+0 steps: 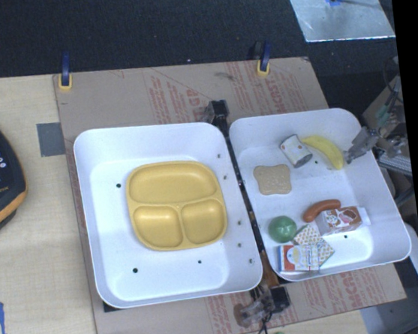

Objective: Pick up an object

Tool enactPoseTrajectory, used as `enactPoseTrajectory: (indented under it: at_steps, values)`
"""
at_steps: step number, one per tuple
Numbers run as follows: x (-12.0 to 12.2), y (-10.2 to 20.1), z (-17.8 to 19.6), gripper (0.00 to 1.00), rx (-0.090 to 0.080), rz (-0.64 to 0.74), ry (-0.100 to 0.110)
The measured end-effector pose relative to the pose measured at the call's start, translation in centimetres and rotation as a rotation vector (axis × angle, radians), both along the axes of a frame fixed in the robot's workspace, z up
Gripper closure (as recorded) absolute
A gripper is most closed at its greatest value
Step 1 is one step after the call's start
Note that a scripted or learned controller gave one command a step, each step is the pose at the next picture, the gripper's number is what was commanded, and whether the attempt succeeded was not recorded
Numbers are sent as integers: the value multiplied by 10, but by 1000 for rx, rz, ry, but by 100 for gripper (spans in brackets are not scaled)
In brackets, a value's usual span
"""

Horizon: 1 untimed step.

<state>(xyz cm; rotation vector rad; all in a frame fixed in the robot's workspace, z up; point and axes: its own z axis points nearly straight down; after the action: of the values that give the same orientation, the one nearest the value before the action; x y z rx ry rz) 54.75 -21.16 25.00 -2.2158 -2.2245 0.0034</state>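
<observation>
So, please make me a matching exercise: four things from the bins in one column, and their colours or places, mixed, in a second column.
Things:
1. banana
2. divided plate
3. round ball
4. sausage

Descriptions:
A. green
B. alone in the left bin
C. nearest the hand
D. reddish-brown, beside the small carton

Pairs: 1-C, 2-B, 3-A, 4-D

Left bin [101,213]: yellow divided plate [176,203], centred. Right bin [380,202]: banana [323,149] touching small grey can [295,150]; toast slice [272,179]; green ball [282,228]; sausage [321,208]; cartons [310,248] near front edge. Gripper [358,148] at right rim, just beside banana.
</observation>
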Motion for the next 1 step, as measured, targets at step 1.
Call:
enactPoseTrajectory:
  at_steps: [1]
  values:
    - [55, 1, -160, 0, 0, 4, 3]
